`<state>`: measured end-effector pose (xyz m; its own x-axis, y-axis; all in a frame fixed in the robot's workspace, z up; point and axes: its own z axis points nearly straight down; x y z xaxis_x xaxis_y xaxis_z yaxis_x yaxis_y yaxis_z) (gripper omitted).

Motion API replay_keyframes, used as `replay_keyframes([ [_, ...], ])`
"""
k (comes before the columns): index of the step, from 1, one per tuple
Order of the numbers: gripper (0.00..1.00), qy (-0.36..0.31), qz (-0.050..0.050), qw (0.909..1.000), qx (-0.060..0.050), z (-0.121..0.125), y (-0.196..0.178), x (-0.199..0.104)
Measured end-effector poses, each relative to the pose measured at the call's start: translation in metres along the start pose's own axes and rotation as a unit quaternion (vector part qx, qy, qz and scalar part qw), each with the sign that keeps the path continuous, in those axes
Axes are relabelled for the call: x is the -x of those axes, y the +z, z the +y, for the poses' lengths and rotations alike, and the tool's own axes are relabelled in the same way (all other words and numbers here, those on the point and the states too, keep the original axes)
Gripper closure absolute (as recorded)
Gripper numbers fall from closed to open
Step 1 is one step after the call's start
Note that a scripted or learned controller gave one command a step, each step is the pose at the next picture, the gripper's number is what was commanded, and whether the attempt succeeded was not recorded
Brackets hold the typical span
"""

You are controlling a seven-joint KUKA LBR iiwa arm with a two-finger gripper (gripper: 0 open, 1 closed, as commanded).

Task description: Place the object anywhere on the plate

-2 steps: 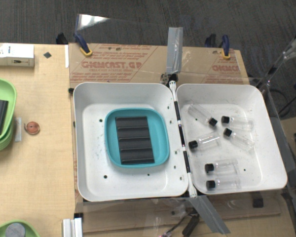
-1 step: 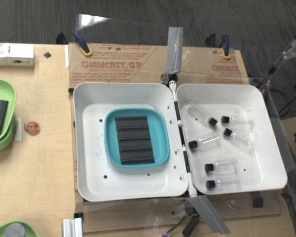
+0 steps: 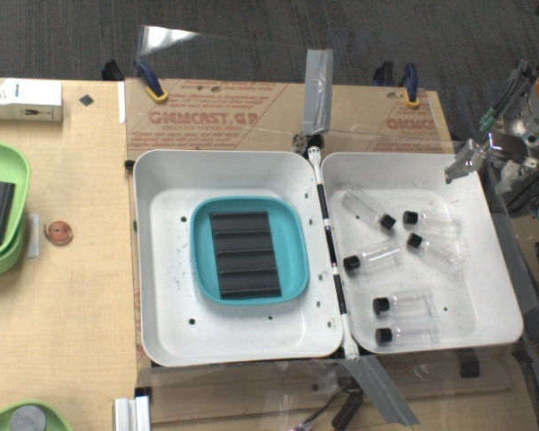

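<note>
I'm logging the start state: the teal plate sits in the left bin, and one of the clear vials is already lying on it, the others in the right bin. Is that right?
Not quite. The camera view shows the teal plate in the left bin carrying only a dark ribbed insert, with no vial on it. All the clear vials lie in the right bin.
</note>
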<state>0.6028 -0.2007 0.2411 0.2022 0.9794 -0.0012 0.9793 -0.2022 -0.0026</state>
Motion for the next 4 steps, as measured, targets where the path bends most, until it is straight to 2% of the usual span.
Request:
replay_keyframes([
  [1,0.0,0.061,-0.001,0.9982,0.0,0.008,-0.138,0.006],
  [2,0.0,0.067,0.0,0.9977,0.0,0.022,-0.061,0.004],
  [3,0.0,0.05,0.0,0.9988,0.0,0.058,-0.184,0.002],
  [4,0.0,0.05,0.0,0.9987,0.0,0.058,-0.184,0.002],
])
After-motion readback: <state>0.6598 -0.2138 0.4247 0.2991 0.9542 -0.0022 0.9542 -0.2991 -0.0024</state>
